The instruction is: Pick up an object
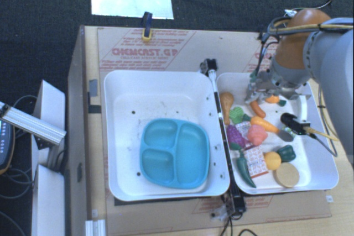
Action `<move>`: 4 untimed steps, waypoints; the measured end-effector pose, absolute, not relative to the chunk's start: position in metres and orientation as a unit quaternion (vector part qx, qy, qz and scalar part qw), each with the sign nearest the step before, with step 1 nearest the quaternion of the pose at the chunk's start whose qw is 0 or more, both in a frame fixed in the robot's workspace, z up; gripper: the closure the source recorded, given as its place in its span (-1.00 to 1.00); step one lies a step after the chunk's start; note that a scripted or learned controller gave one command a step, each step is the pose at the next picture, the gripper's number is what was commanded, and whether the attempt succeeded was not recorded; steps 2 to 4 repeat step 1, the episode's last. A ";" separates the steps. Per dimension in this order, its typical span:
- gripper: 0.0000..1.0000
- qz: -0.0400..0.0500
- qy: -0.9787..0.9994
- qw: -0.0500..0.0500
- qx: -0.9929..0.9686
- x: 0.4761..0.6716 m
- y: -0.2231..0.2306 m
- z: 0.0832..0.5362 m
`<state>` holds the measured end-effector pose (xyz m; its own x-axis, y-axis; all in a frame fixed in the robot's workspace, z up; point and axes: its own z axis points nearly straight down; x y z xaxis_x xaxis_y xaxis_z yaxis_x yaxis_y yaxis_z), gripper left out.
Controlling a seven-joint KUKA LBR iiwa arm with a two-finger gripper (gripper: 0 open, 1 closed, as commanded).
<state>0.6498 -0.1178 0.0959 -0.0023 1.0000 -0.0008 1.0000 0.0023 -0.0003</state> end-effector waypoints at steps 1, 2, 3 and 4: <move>1.00 0.002 0.709 0.002 0.705 0.624 -0.057 0.186; 1.00 0.002 0.709 0.002 0.705 0.624 -0.057 0.186; 1.00 0.002 0.709 0.002 0.705 0.624 -0.057 0.186; 1.00 0.002 0.709 0.002 0.705 0.624 -0.057 0.186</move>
